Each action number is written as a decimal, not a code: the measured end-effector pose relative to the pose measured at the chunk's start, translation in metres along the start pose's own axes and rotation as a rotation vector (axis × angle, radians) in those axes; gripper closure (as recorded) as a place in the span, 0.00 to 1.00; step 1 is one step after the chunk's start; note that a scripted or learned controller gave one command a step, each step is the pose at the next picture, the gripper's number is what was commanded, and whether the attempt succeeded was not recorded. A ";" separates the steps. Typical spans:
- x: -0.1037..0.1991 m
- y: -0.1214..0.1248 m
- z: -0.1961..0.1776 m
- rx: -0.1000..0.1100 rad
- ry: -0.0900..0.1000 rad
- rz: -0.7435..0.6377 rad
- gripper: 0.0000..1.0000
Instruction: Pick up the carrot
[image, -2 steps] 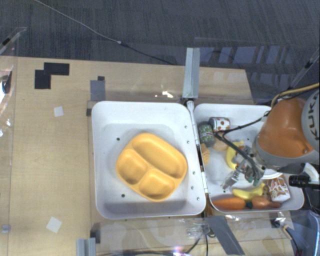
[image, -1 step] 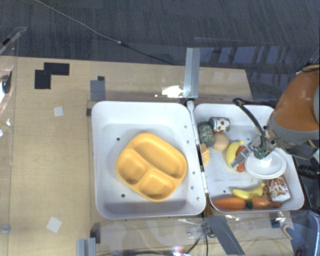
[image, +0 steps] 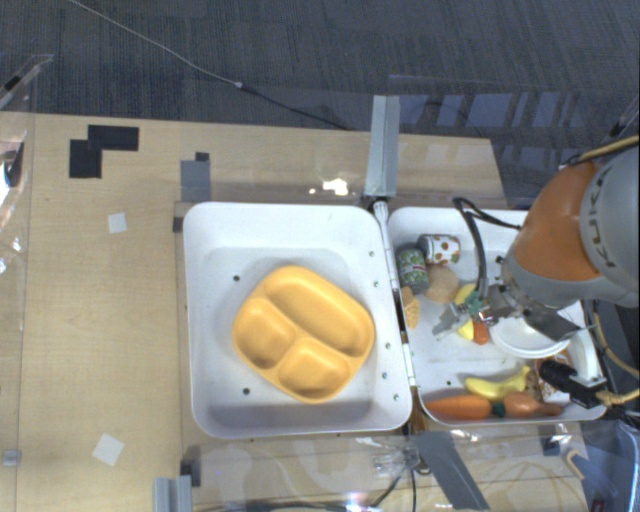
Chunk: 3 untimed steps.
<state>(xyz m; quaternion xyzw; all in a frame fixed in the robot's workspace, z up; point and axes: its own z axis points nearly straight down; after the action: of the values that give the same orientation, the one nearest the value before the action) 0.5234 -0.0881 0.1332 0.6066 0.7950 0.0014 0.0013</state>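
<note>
A pale wooden surface (image: 90, 330) carries black square markers (image: 98, 150) at its far left. The left bin (image: 215, 240), smooth white plastic with rounded corners, holds a yellow tray (image: 303, 331) with three shallow compartments. In the right bin (image: 425, 375), a can (image: 412, 266) and a small jar (image: 441, 249) lie at the far side. The carrot (image: 459, 407), orange and tapered, lies along the near wall, just beside a yellow banana (image: 492, 384). The gripper (image: 466, 318) hangs low among small yellow and red items, hard to make out, near a white bowl (image: 525, 338); I cannot tell how it stands. The arm (image: 580, 235) is cut off at the right.
</note>
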 end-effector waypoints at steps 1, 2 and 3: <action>0.003 -0.021 -0.018 -0.001 -0.002 0.024 0.00; -0.028 0.002 0.032 -0.003 0.000 0.429 0.00; 0.011 -0.034 0.018 0.001 0.001 0.316 0.00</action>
<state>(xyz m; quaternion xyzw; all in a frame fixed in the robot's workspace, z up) 0.4875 -0.0867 0.1155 0.7242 0.6896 0.0012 0.0004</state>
